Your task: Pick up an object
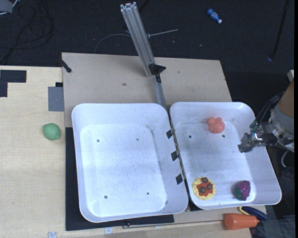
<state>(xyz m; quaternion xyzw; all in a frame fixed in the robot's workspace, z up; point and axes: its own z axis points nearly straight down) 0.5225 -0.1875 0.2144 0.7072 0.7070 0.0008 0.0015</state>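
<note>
Beige bench (139, 78), dark floor w/ cables; gripper (248, 143) at right bin (260, 182) rim, fingers' state unclear, maybe empty.

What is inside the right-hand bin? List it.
The right bin holds three things: a pink toy near its far side, a yellow piece with red spots and a purple grape cluster near its front. The end effector covers part of its right rim.

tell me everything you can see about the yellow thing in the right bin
The yellow toy is a small round, flat-looking piece with red blobs and a dark speck on top, like a play-food pizza or tart. It lies on the floor of the right bin, near its front left corner, close to the wall. A purple toy sits apart to its right. Nothing touches it.
</note>
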